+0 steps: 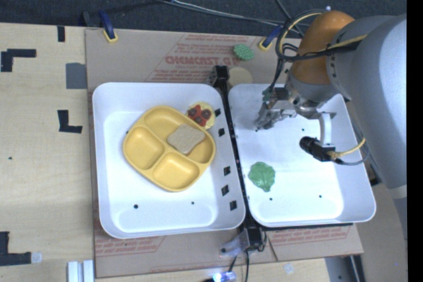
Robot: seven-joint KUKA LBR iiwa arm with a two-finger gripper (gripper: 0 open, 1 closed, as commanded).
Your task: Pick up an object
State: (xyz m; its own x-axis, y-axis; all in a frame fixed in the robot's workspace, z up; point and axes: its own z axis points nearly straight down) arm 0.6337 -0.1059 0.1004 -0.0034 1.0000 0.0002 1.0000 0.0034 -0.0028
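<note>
Over on the right side: the grey arm with the orange band [324, 33] reaches into the right shallow white bin [350, 205], its two-finger gripper [266, 118] low over the bin's upper left corner.
Jaws: honestly can't tell how far open they are, it's too small and cluttered there, and I don't see anything between them.
Nearest target: a small green leafy lettuce-like toy [262, 176] lies on the right bin's floor, toward the near left, apart from the gripper.
Left bin: the left shallow white bin [112, 208] carries a yellow plastic divided tray [149, 145] with a tan bread-slice toy [185, 138] in one compartment, and a red-and-dark berry-like piece [200, 114] touching the tray's far edge.
On the table: a green dotted round thing [243, 50] sits on the cardboard behind the bins, out of play.
My guess: the gripper sits low to go after something, and the green toy looks like the easy pick since it lies alone.
</note>
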